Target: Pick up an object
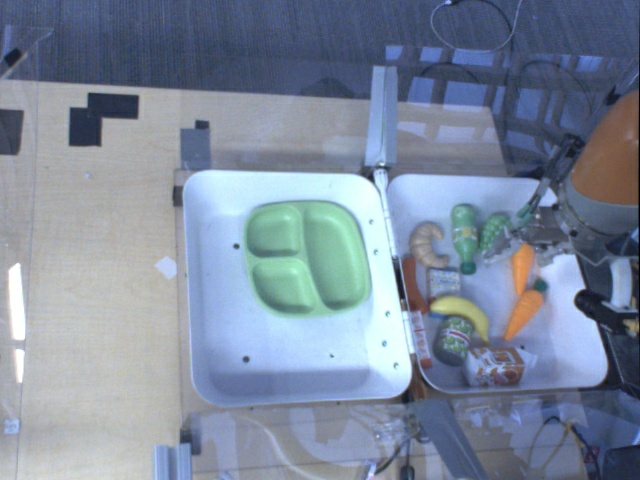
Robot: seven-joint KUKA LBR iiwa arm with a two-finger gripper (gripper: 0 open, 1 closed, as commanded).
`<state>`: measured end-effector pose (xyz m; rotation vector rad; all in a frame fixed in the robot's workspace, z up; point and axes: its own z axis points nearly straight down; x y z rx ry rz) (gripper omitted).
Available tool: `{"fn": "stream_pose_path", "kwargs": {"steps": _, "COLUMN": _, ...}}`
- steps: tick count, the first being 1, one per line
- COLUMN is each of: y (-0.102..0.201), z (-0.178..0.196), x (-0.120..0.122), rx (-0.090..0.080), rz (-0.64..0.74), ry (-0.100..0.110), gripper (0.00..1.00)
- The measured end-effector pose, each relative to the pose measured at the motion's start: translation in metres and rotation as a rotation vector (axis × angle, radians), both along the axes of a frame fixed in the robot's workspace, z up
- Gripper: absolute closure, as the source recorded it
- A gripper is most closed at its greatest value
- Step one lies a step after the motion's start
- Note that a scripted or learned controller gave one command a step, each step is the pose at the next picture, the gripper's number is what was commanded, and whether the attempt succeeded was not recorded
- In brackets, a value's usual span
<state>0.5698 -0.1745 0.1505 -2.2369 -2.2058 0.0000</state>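
Two white bins sit side by side on a wooden surface (90, 268). The left bin (215, 368) holds a green divided tray (305, 256). The right bin (580, 363), at the frame's right, holds two carrots (524, 288), a banana (462, 313), a green bottle (465, 236) and a small carton (497, 366). The end effector (548, 230) sits at this bin's upper right, just above the carrots; whether it is apart or together I cannot tell.

A green divided plate (304, 256) sits in the left bin (215, 368). The right bin (585, 368) holds a croissant (428, 240), green bottle (464, 236), banana (461, 312), two carrots (522, 290) and a small carton (496, 366). The arm (605, 173) enters at the right edge of the frame.
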Motion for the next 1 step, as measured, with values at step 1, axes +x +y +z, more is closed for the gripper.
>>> {"fn": "stream_pose_path", "kwargs": {"steps": 1, "y": -0.0077, "z": -0.0498, "x": 0.0317, "rx": 0.003, "rz": 0.115, "ry": -0.013, "gripper": 0.00}}
